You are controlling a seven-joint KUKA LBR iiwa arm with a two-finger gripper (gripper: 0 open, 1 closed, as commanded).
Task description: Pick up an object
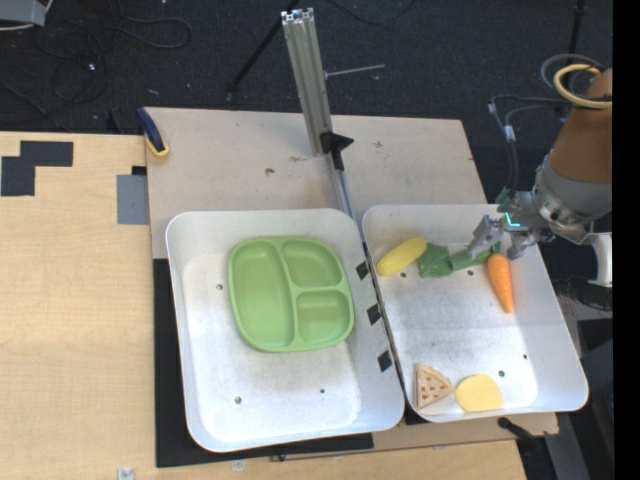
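Jaws are hanging too blurred for us to tell their state as we are hovering the gripper point(497, 240) over the right bin point(560, 368), approaching to pick, judging the next move a descent onto the carrot point(501, 282) just below, beside green toy point(440, 262) and corn point(401, 256).

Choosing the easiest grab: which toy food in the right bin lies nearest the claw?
The orange carrot, just below the claw; the corn, pizza slice and yellow piece lie farther.

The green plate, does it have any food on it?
Empty. The green plate lies flat in the left bin, and all three of its compartments show bare green. The toy foods sit in the right bin.
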